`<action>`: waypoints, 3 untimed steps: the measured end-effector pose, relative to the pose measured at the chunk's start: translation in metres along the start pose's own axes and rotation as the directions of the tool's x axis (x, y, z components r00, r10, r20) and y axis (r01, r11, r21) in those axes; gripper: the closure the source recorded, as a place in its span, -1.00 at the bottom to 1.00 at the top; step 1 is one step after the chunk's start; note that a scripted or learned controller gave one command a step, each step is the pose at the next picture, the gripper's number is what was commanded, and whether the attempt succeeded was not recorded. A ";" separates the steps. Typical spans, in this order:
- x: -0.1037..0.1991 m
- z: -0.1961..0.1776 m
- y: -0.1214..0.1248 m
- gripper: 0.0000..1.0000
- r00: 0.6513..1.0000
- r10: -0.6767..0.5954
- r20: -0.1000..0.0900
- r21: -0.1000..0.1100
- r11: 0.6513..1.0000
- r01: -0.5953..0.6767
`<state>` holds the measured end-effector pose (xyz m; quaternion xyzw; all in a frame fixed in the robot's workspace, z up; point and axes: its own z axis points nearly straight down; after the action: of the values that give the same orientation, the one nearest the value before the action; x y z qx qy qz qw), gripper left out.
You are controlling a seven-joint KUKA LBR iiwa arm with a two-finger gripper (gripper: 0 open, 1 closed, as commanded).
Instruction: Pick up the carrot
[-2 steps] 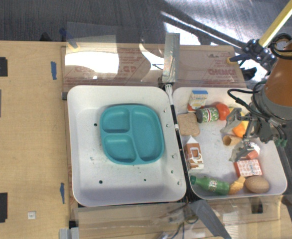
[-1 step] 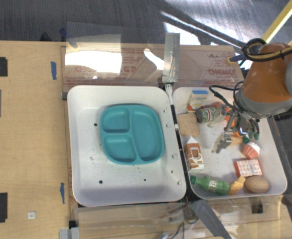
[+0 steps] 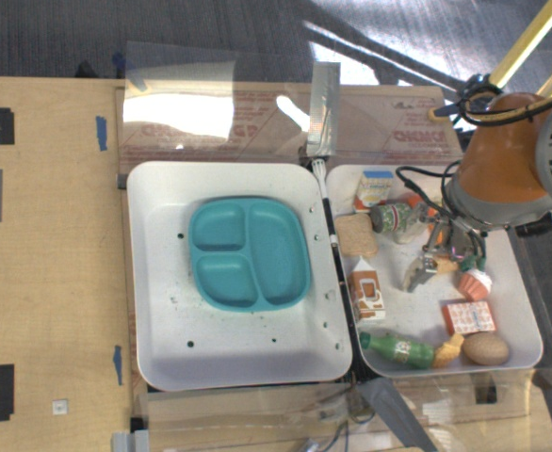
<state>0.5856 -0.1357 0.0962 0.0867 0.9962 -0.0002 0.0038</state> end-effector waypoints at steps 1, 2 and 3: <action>-0.040 0.007 0.013 -1.00 0.998 -0.058 -0.020 0.007 0.998 0.058; 0.016 0.006 -0.010 -1.00 1.000 -0.011 0.002 0.001 1.000 0.011; -0.022 0.007 0.024 -1.00 0.996 -0.088 0.005 0.001 0.996 0.088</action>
<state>0.6114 -0.1155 0.0892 0.0429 0.9991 -0.0008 0.0061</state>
